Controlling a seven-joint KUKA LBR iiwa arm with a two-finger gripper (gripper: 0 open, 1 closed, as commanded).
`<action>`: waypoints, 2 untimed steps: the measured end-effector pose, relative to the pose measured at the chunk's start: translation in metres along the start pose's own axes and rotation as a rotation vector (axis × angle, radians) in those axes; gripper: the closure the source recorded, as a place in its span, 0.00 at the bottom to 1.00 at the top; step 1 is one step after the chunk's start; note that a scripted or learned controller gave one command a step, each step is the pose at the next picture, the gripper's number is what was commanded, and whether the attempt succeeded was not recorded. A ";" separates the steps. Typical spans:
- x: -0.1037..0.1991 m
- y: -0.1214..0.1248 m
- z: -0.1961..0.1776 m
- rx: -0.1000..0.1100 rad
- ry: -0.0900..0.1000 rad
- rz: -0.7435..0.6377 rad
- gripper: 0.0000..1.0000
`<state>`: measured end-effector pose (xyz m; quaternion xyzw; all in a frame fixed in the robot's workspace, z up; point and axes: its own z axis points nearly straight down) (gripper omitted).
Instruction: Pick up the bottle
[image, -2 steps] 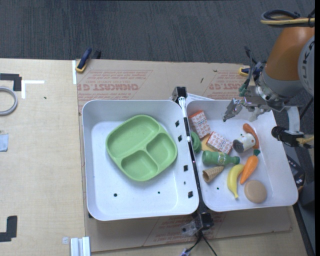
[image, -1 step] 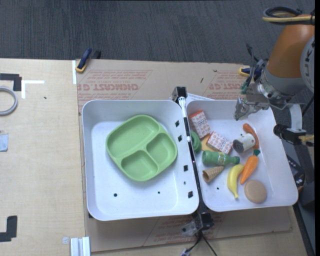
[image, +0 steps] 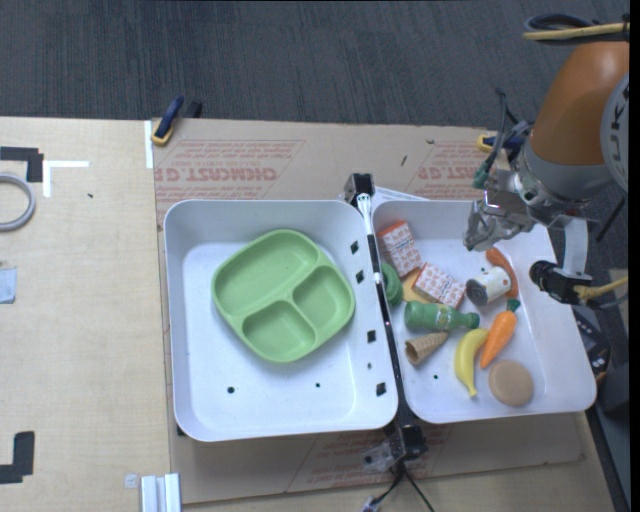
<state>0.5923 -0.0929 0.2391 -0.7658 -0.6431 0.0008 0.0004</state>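
Green bottle (image: 441, 318) lying on its side in the right bin (image: 560, 395), cap end pointing away from the divider, hard against a crowd of toy food. Just up from the bottle: a checked red-and-white packet (image: 438, 285), and beyond that a small red carton (image: 399, 246). Right of the bottle: carrot (image: 497, 337), banana (image: 467, 361); just below it, an ice-cream cone (image: 424, 348). Further right and up from the bottle, a white can (image: 489, 288).

Gripper (image: 482, 232) hanging up and to the right of the bottle, well apart from it, nothing visibly between its tips (spread of the claw impossible to tell from this slant, too dark and foreshortened).

Risks, judged from here: descending where it hangs now, likely closing on the can, not the bottle. Coming down over the bottle, likely nudging the packet or cone. Round body lying flat, so prone to roll or squirt out of a pinch.
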 end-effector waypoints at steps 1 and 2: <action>0.092 -0.047 -0.006 0.001 0.000 0.256 1.00; 0.122 -0.133 0.048 0.001 -0.001 0.161 1.00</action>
